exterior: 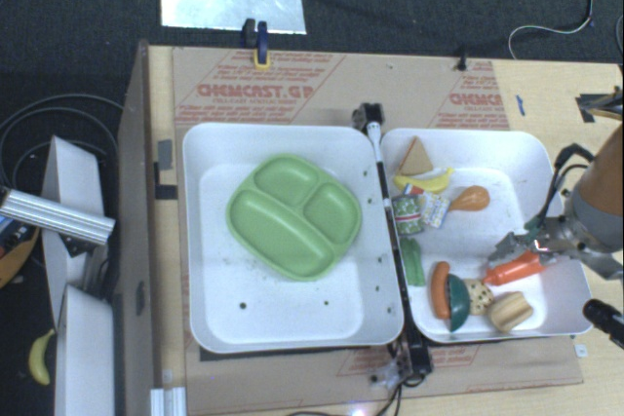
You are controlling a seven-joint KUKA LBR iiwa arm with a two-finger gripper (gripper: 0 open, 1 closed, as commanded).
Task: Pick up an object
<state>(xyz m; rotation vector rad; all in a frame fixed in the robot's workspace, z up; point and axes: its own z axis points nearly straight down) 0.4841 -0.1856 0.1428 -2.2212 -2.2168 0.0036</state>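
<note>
The right bin (527, 150) holds several toy foods. An orange carrot (509, 272) lies near the bin's right side. My gripper (527, 246) hangs just above and to the right of the carrot, its tip close to the carrot's upper end. I cannot make out whether it touches the carrot. A tan bread roll (510, 310) and a spotted die (477, 293) sit just below the carrot. A red and green piece (442, 288) lies to their left.
Further back in the right bin are a tan wedge (416, 156), a yellow banana (427, 181), an orange drumstick (467, 200), a small can (408, 213) and a green vegetable (412, 261). The left bin (196, 209) holds a green divided plate (292, 215).
</note>
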